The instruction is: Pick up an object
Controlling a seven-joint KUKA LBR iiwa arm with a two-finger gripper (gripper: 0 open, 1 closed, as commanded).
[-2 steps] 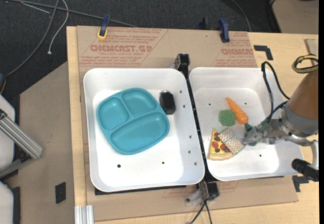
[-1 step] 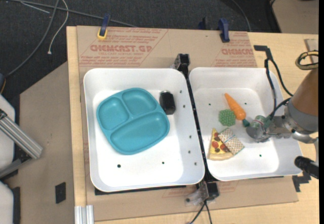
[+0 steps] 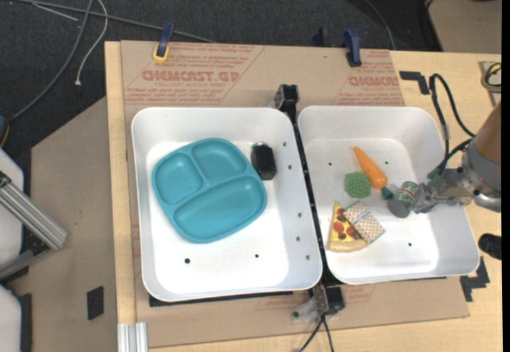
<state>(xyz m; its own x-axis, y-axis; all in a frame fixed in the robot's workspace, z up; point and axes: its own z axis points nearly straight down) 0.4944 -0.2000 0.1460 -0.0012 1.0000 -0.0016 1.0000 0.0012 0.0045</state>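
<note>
The right bin (image 3: pixel 414 259) holds an orange carrot (image 3: pixel 370 167), a green round toy (image 3: pixel 358 184), a pizza slice (image 3: pixel 343 228) and a small checkered piece (image 3: pixel 367 223) lying against the slice. My gripper (image 3: pixel 397 202) reaches in from the right and sits low in this bin, just right of the green toy and below the carrot's tip. It is above and to the right of the checkered piece. Nothing is visibly lifted.
In the left bin (image 3: pixel 159 263) lie a blue divided plate (image 3: pixel 209 188) and a small black object (image 3: pixel 264 160) beside the plate's upper right. A black divider (image 3: pixel 301 175) separates the bins. Cables (image 3: pixel 443 107) run along the right bin's far right corner.
</note>
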